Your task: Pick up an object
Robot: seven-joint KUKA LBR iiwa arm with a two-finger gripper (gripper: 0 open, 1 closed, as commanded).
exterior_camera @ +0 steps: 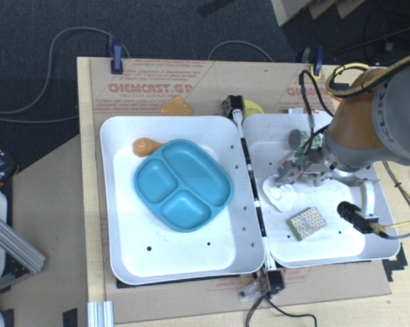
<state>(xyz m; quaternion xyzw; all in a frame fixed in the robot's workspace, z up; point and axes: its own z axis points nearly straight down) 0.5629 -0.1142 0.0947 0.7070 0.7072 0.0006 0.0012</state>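
My gripper [291,176] hangs low in the right bin [341,247], just above a crumpled white object [281,197]. A speckled green and tan sponge [306,222] lies in front of it, toward the bin's near side. A small grey object [297,139] sits behind the gripper near the bin's far wall. In the left bin [123,237] rests a blue divided plate [183,191], with a small orange object [147,146] at its far left corner. I see nothing held by the gripper.
An orange item [176,106] and a yellow item [252,107] lie on the bench behind the bins, outside them. The ridge where the two bins meet [253,189] runs just left of the gripper. Blue clamps [116,54] hold the board's far edge.
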